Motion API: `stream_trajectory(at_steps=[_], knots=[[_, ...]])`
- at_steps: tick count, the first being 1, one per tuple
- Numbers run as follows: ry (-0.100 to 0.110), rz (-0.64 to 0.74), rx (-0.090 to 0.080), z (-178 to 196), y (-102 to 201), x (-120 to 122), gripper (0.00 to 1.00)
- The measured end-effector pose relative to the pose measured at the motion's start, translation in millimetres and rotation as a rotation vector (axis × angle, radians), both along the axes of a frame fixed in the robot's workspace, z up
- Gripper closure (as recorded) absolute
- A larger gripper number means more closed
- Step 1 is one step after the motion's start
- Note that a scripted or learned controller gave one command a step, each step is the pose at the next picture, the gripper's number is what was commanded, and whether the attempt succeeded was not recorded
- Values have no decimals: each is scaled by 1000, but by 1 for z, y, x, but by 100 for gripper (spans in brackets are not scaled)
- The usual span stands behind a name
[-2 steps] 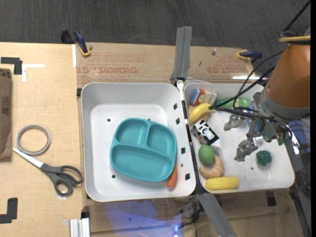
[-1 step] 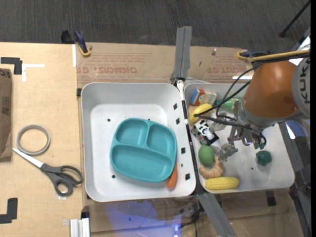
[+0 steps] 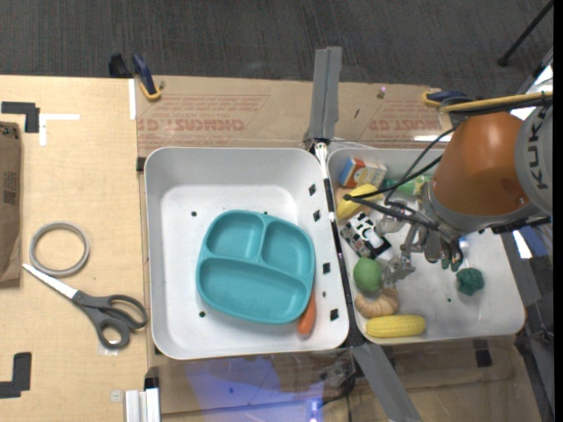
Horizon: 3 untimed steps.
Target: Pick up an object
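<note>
My hand [image 3: 406, 262] is down inside the right bin [image 3: 501, 319], just right of the green ball [image 3: 369, 274]. Can't tell whether it's open or closed; nothing visibly between the tips from this angle.

Using the green ball as reference:
- The green ball sits near the right bin's left wall, about mid-depth.
- Just below it, touching or nearly so: a tan, lumpy, peanut-like toy [image 3: 376, 304].
- Below that, along the near wall: a yellow corn cob [image 3: 396, 326] lying on its side.
- Just above the ball: a small black-and-white item [image 3: 364, 234], details too small to read.
- Further above, at the far left corner of the bin: a yellow banana-like piece [image 3: 359, 202] and a light-coloured box [image 3: 365, 174] beside it.
- Well to the right of the ball, past my hand: a dark teal lumpy object [image 3: 471, 280] on the bin floor.

My orange band [image 3: 479, 170] hangs over the upper right part of the bin, cables trailing across it.

Left of the ball, over the divider: left bin [image 3: 167, 236] holding a teal sectioned plate [image 3: 255, 268], with an orange carrot [image 3: 306, 318] touching the plate's lower right edge.

Far left on the tabletop [image 3: 70, 192]: scissors [image 3: 92, 304] with grey handles, and a tape roll [image 3: 59, 247] just above them.
</note>
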<state>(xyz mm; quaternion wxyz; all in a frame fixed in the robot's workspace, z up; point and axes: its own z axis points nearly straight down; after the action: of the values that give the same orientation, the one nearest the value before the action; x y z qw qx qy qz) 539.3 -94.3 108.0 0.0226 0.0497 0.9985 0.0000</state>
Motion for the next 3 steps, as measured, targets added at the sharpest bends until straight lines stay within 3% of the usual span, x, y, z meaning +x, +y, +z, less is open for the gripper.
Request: stream_trajectory(at_steps=[3], knots=[[-3,-19,-2,0,1,-10,0]])
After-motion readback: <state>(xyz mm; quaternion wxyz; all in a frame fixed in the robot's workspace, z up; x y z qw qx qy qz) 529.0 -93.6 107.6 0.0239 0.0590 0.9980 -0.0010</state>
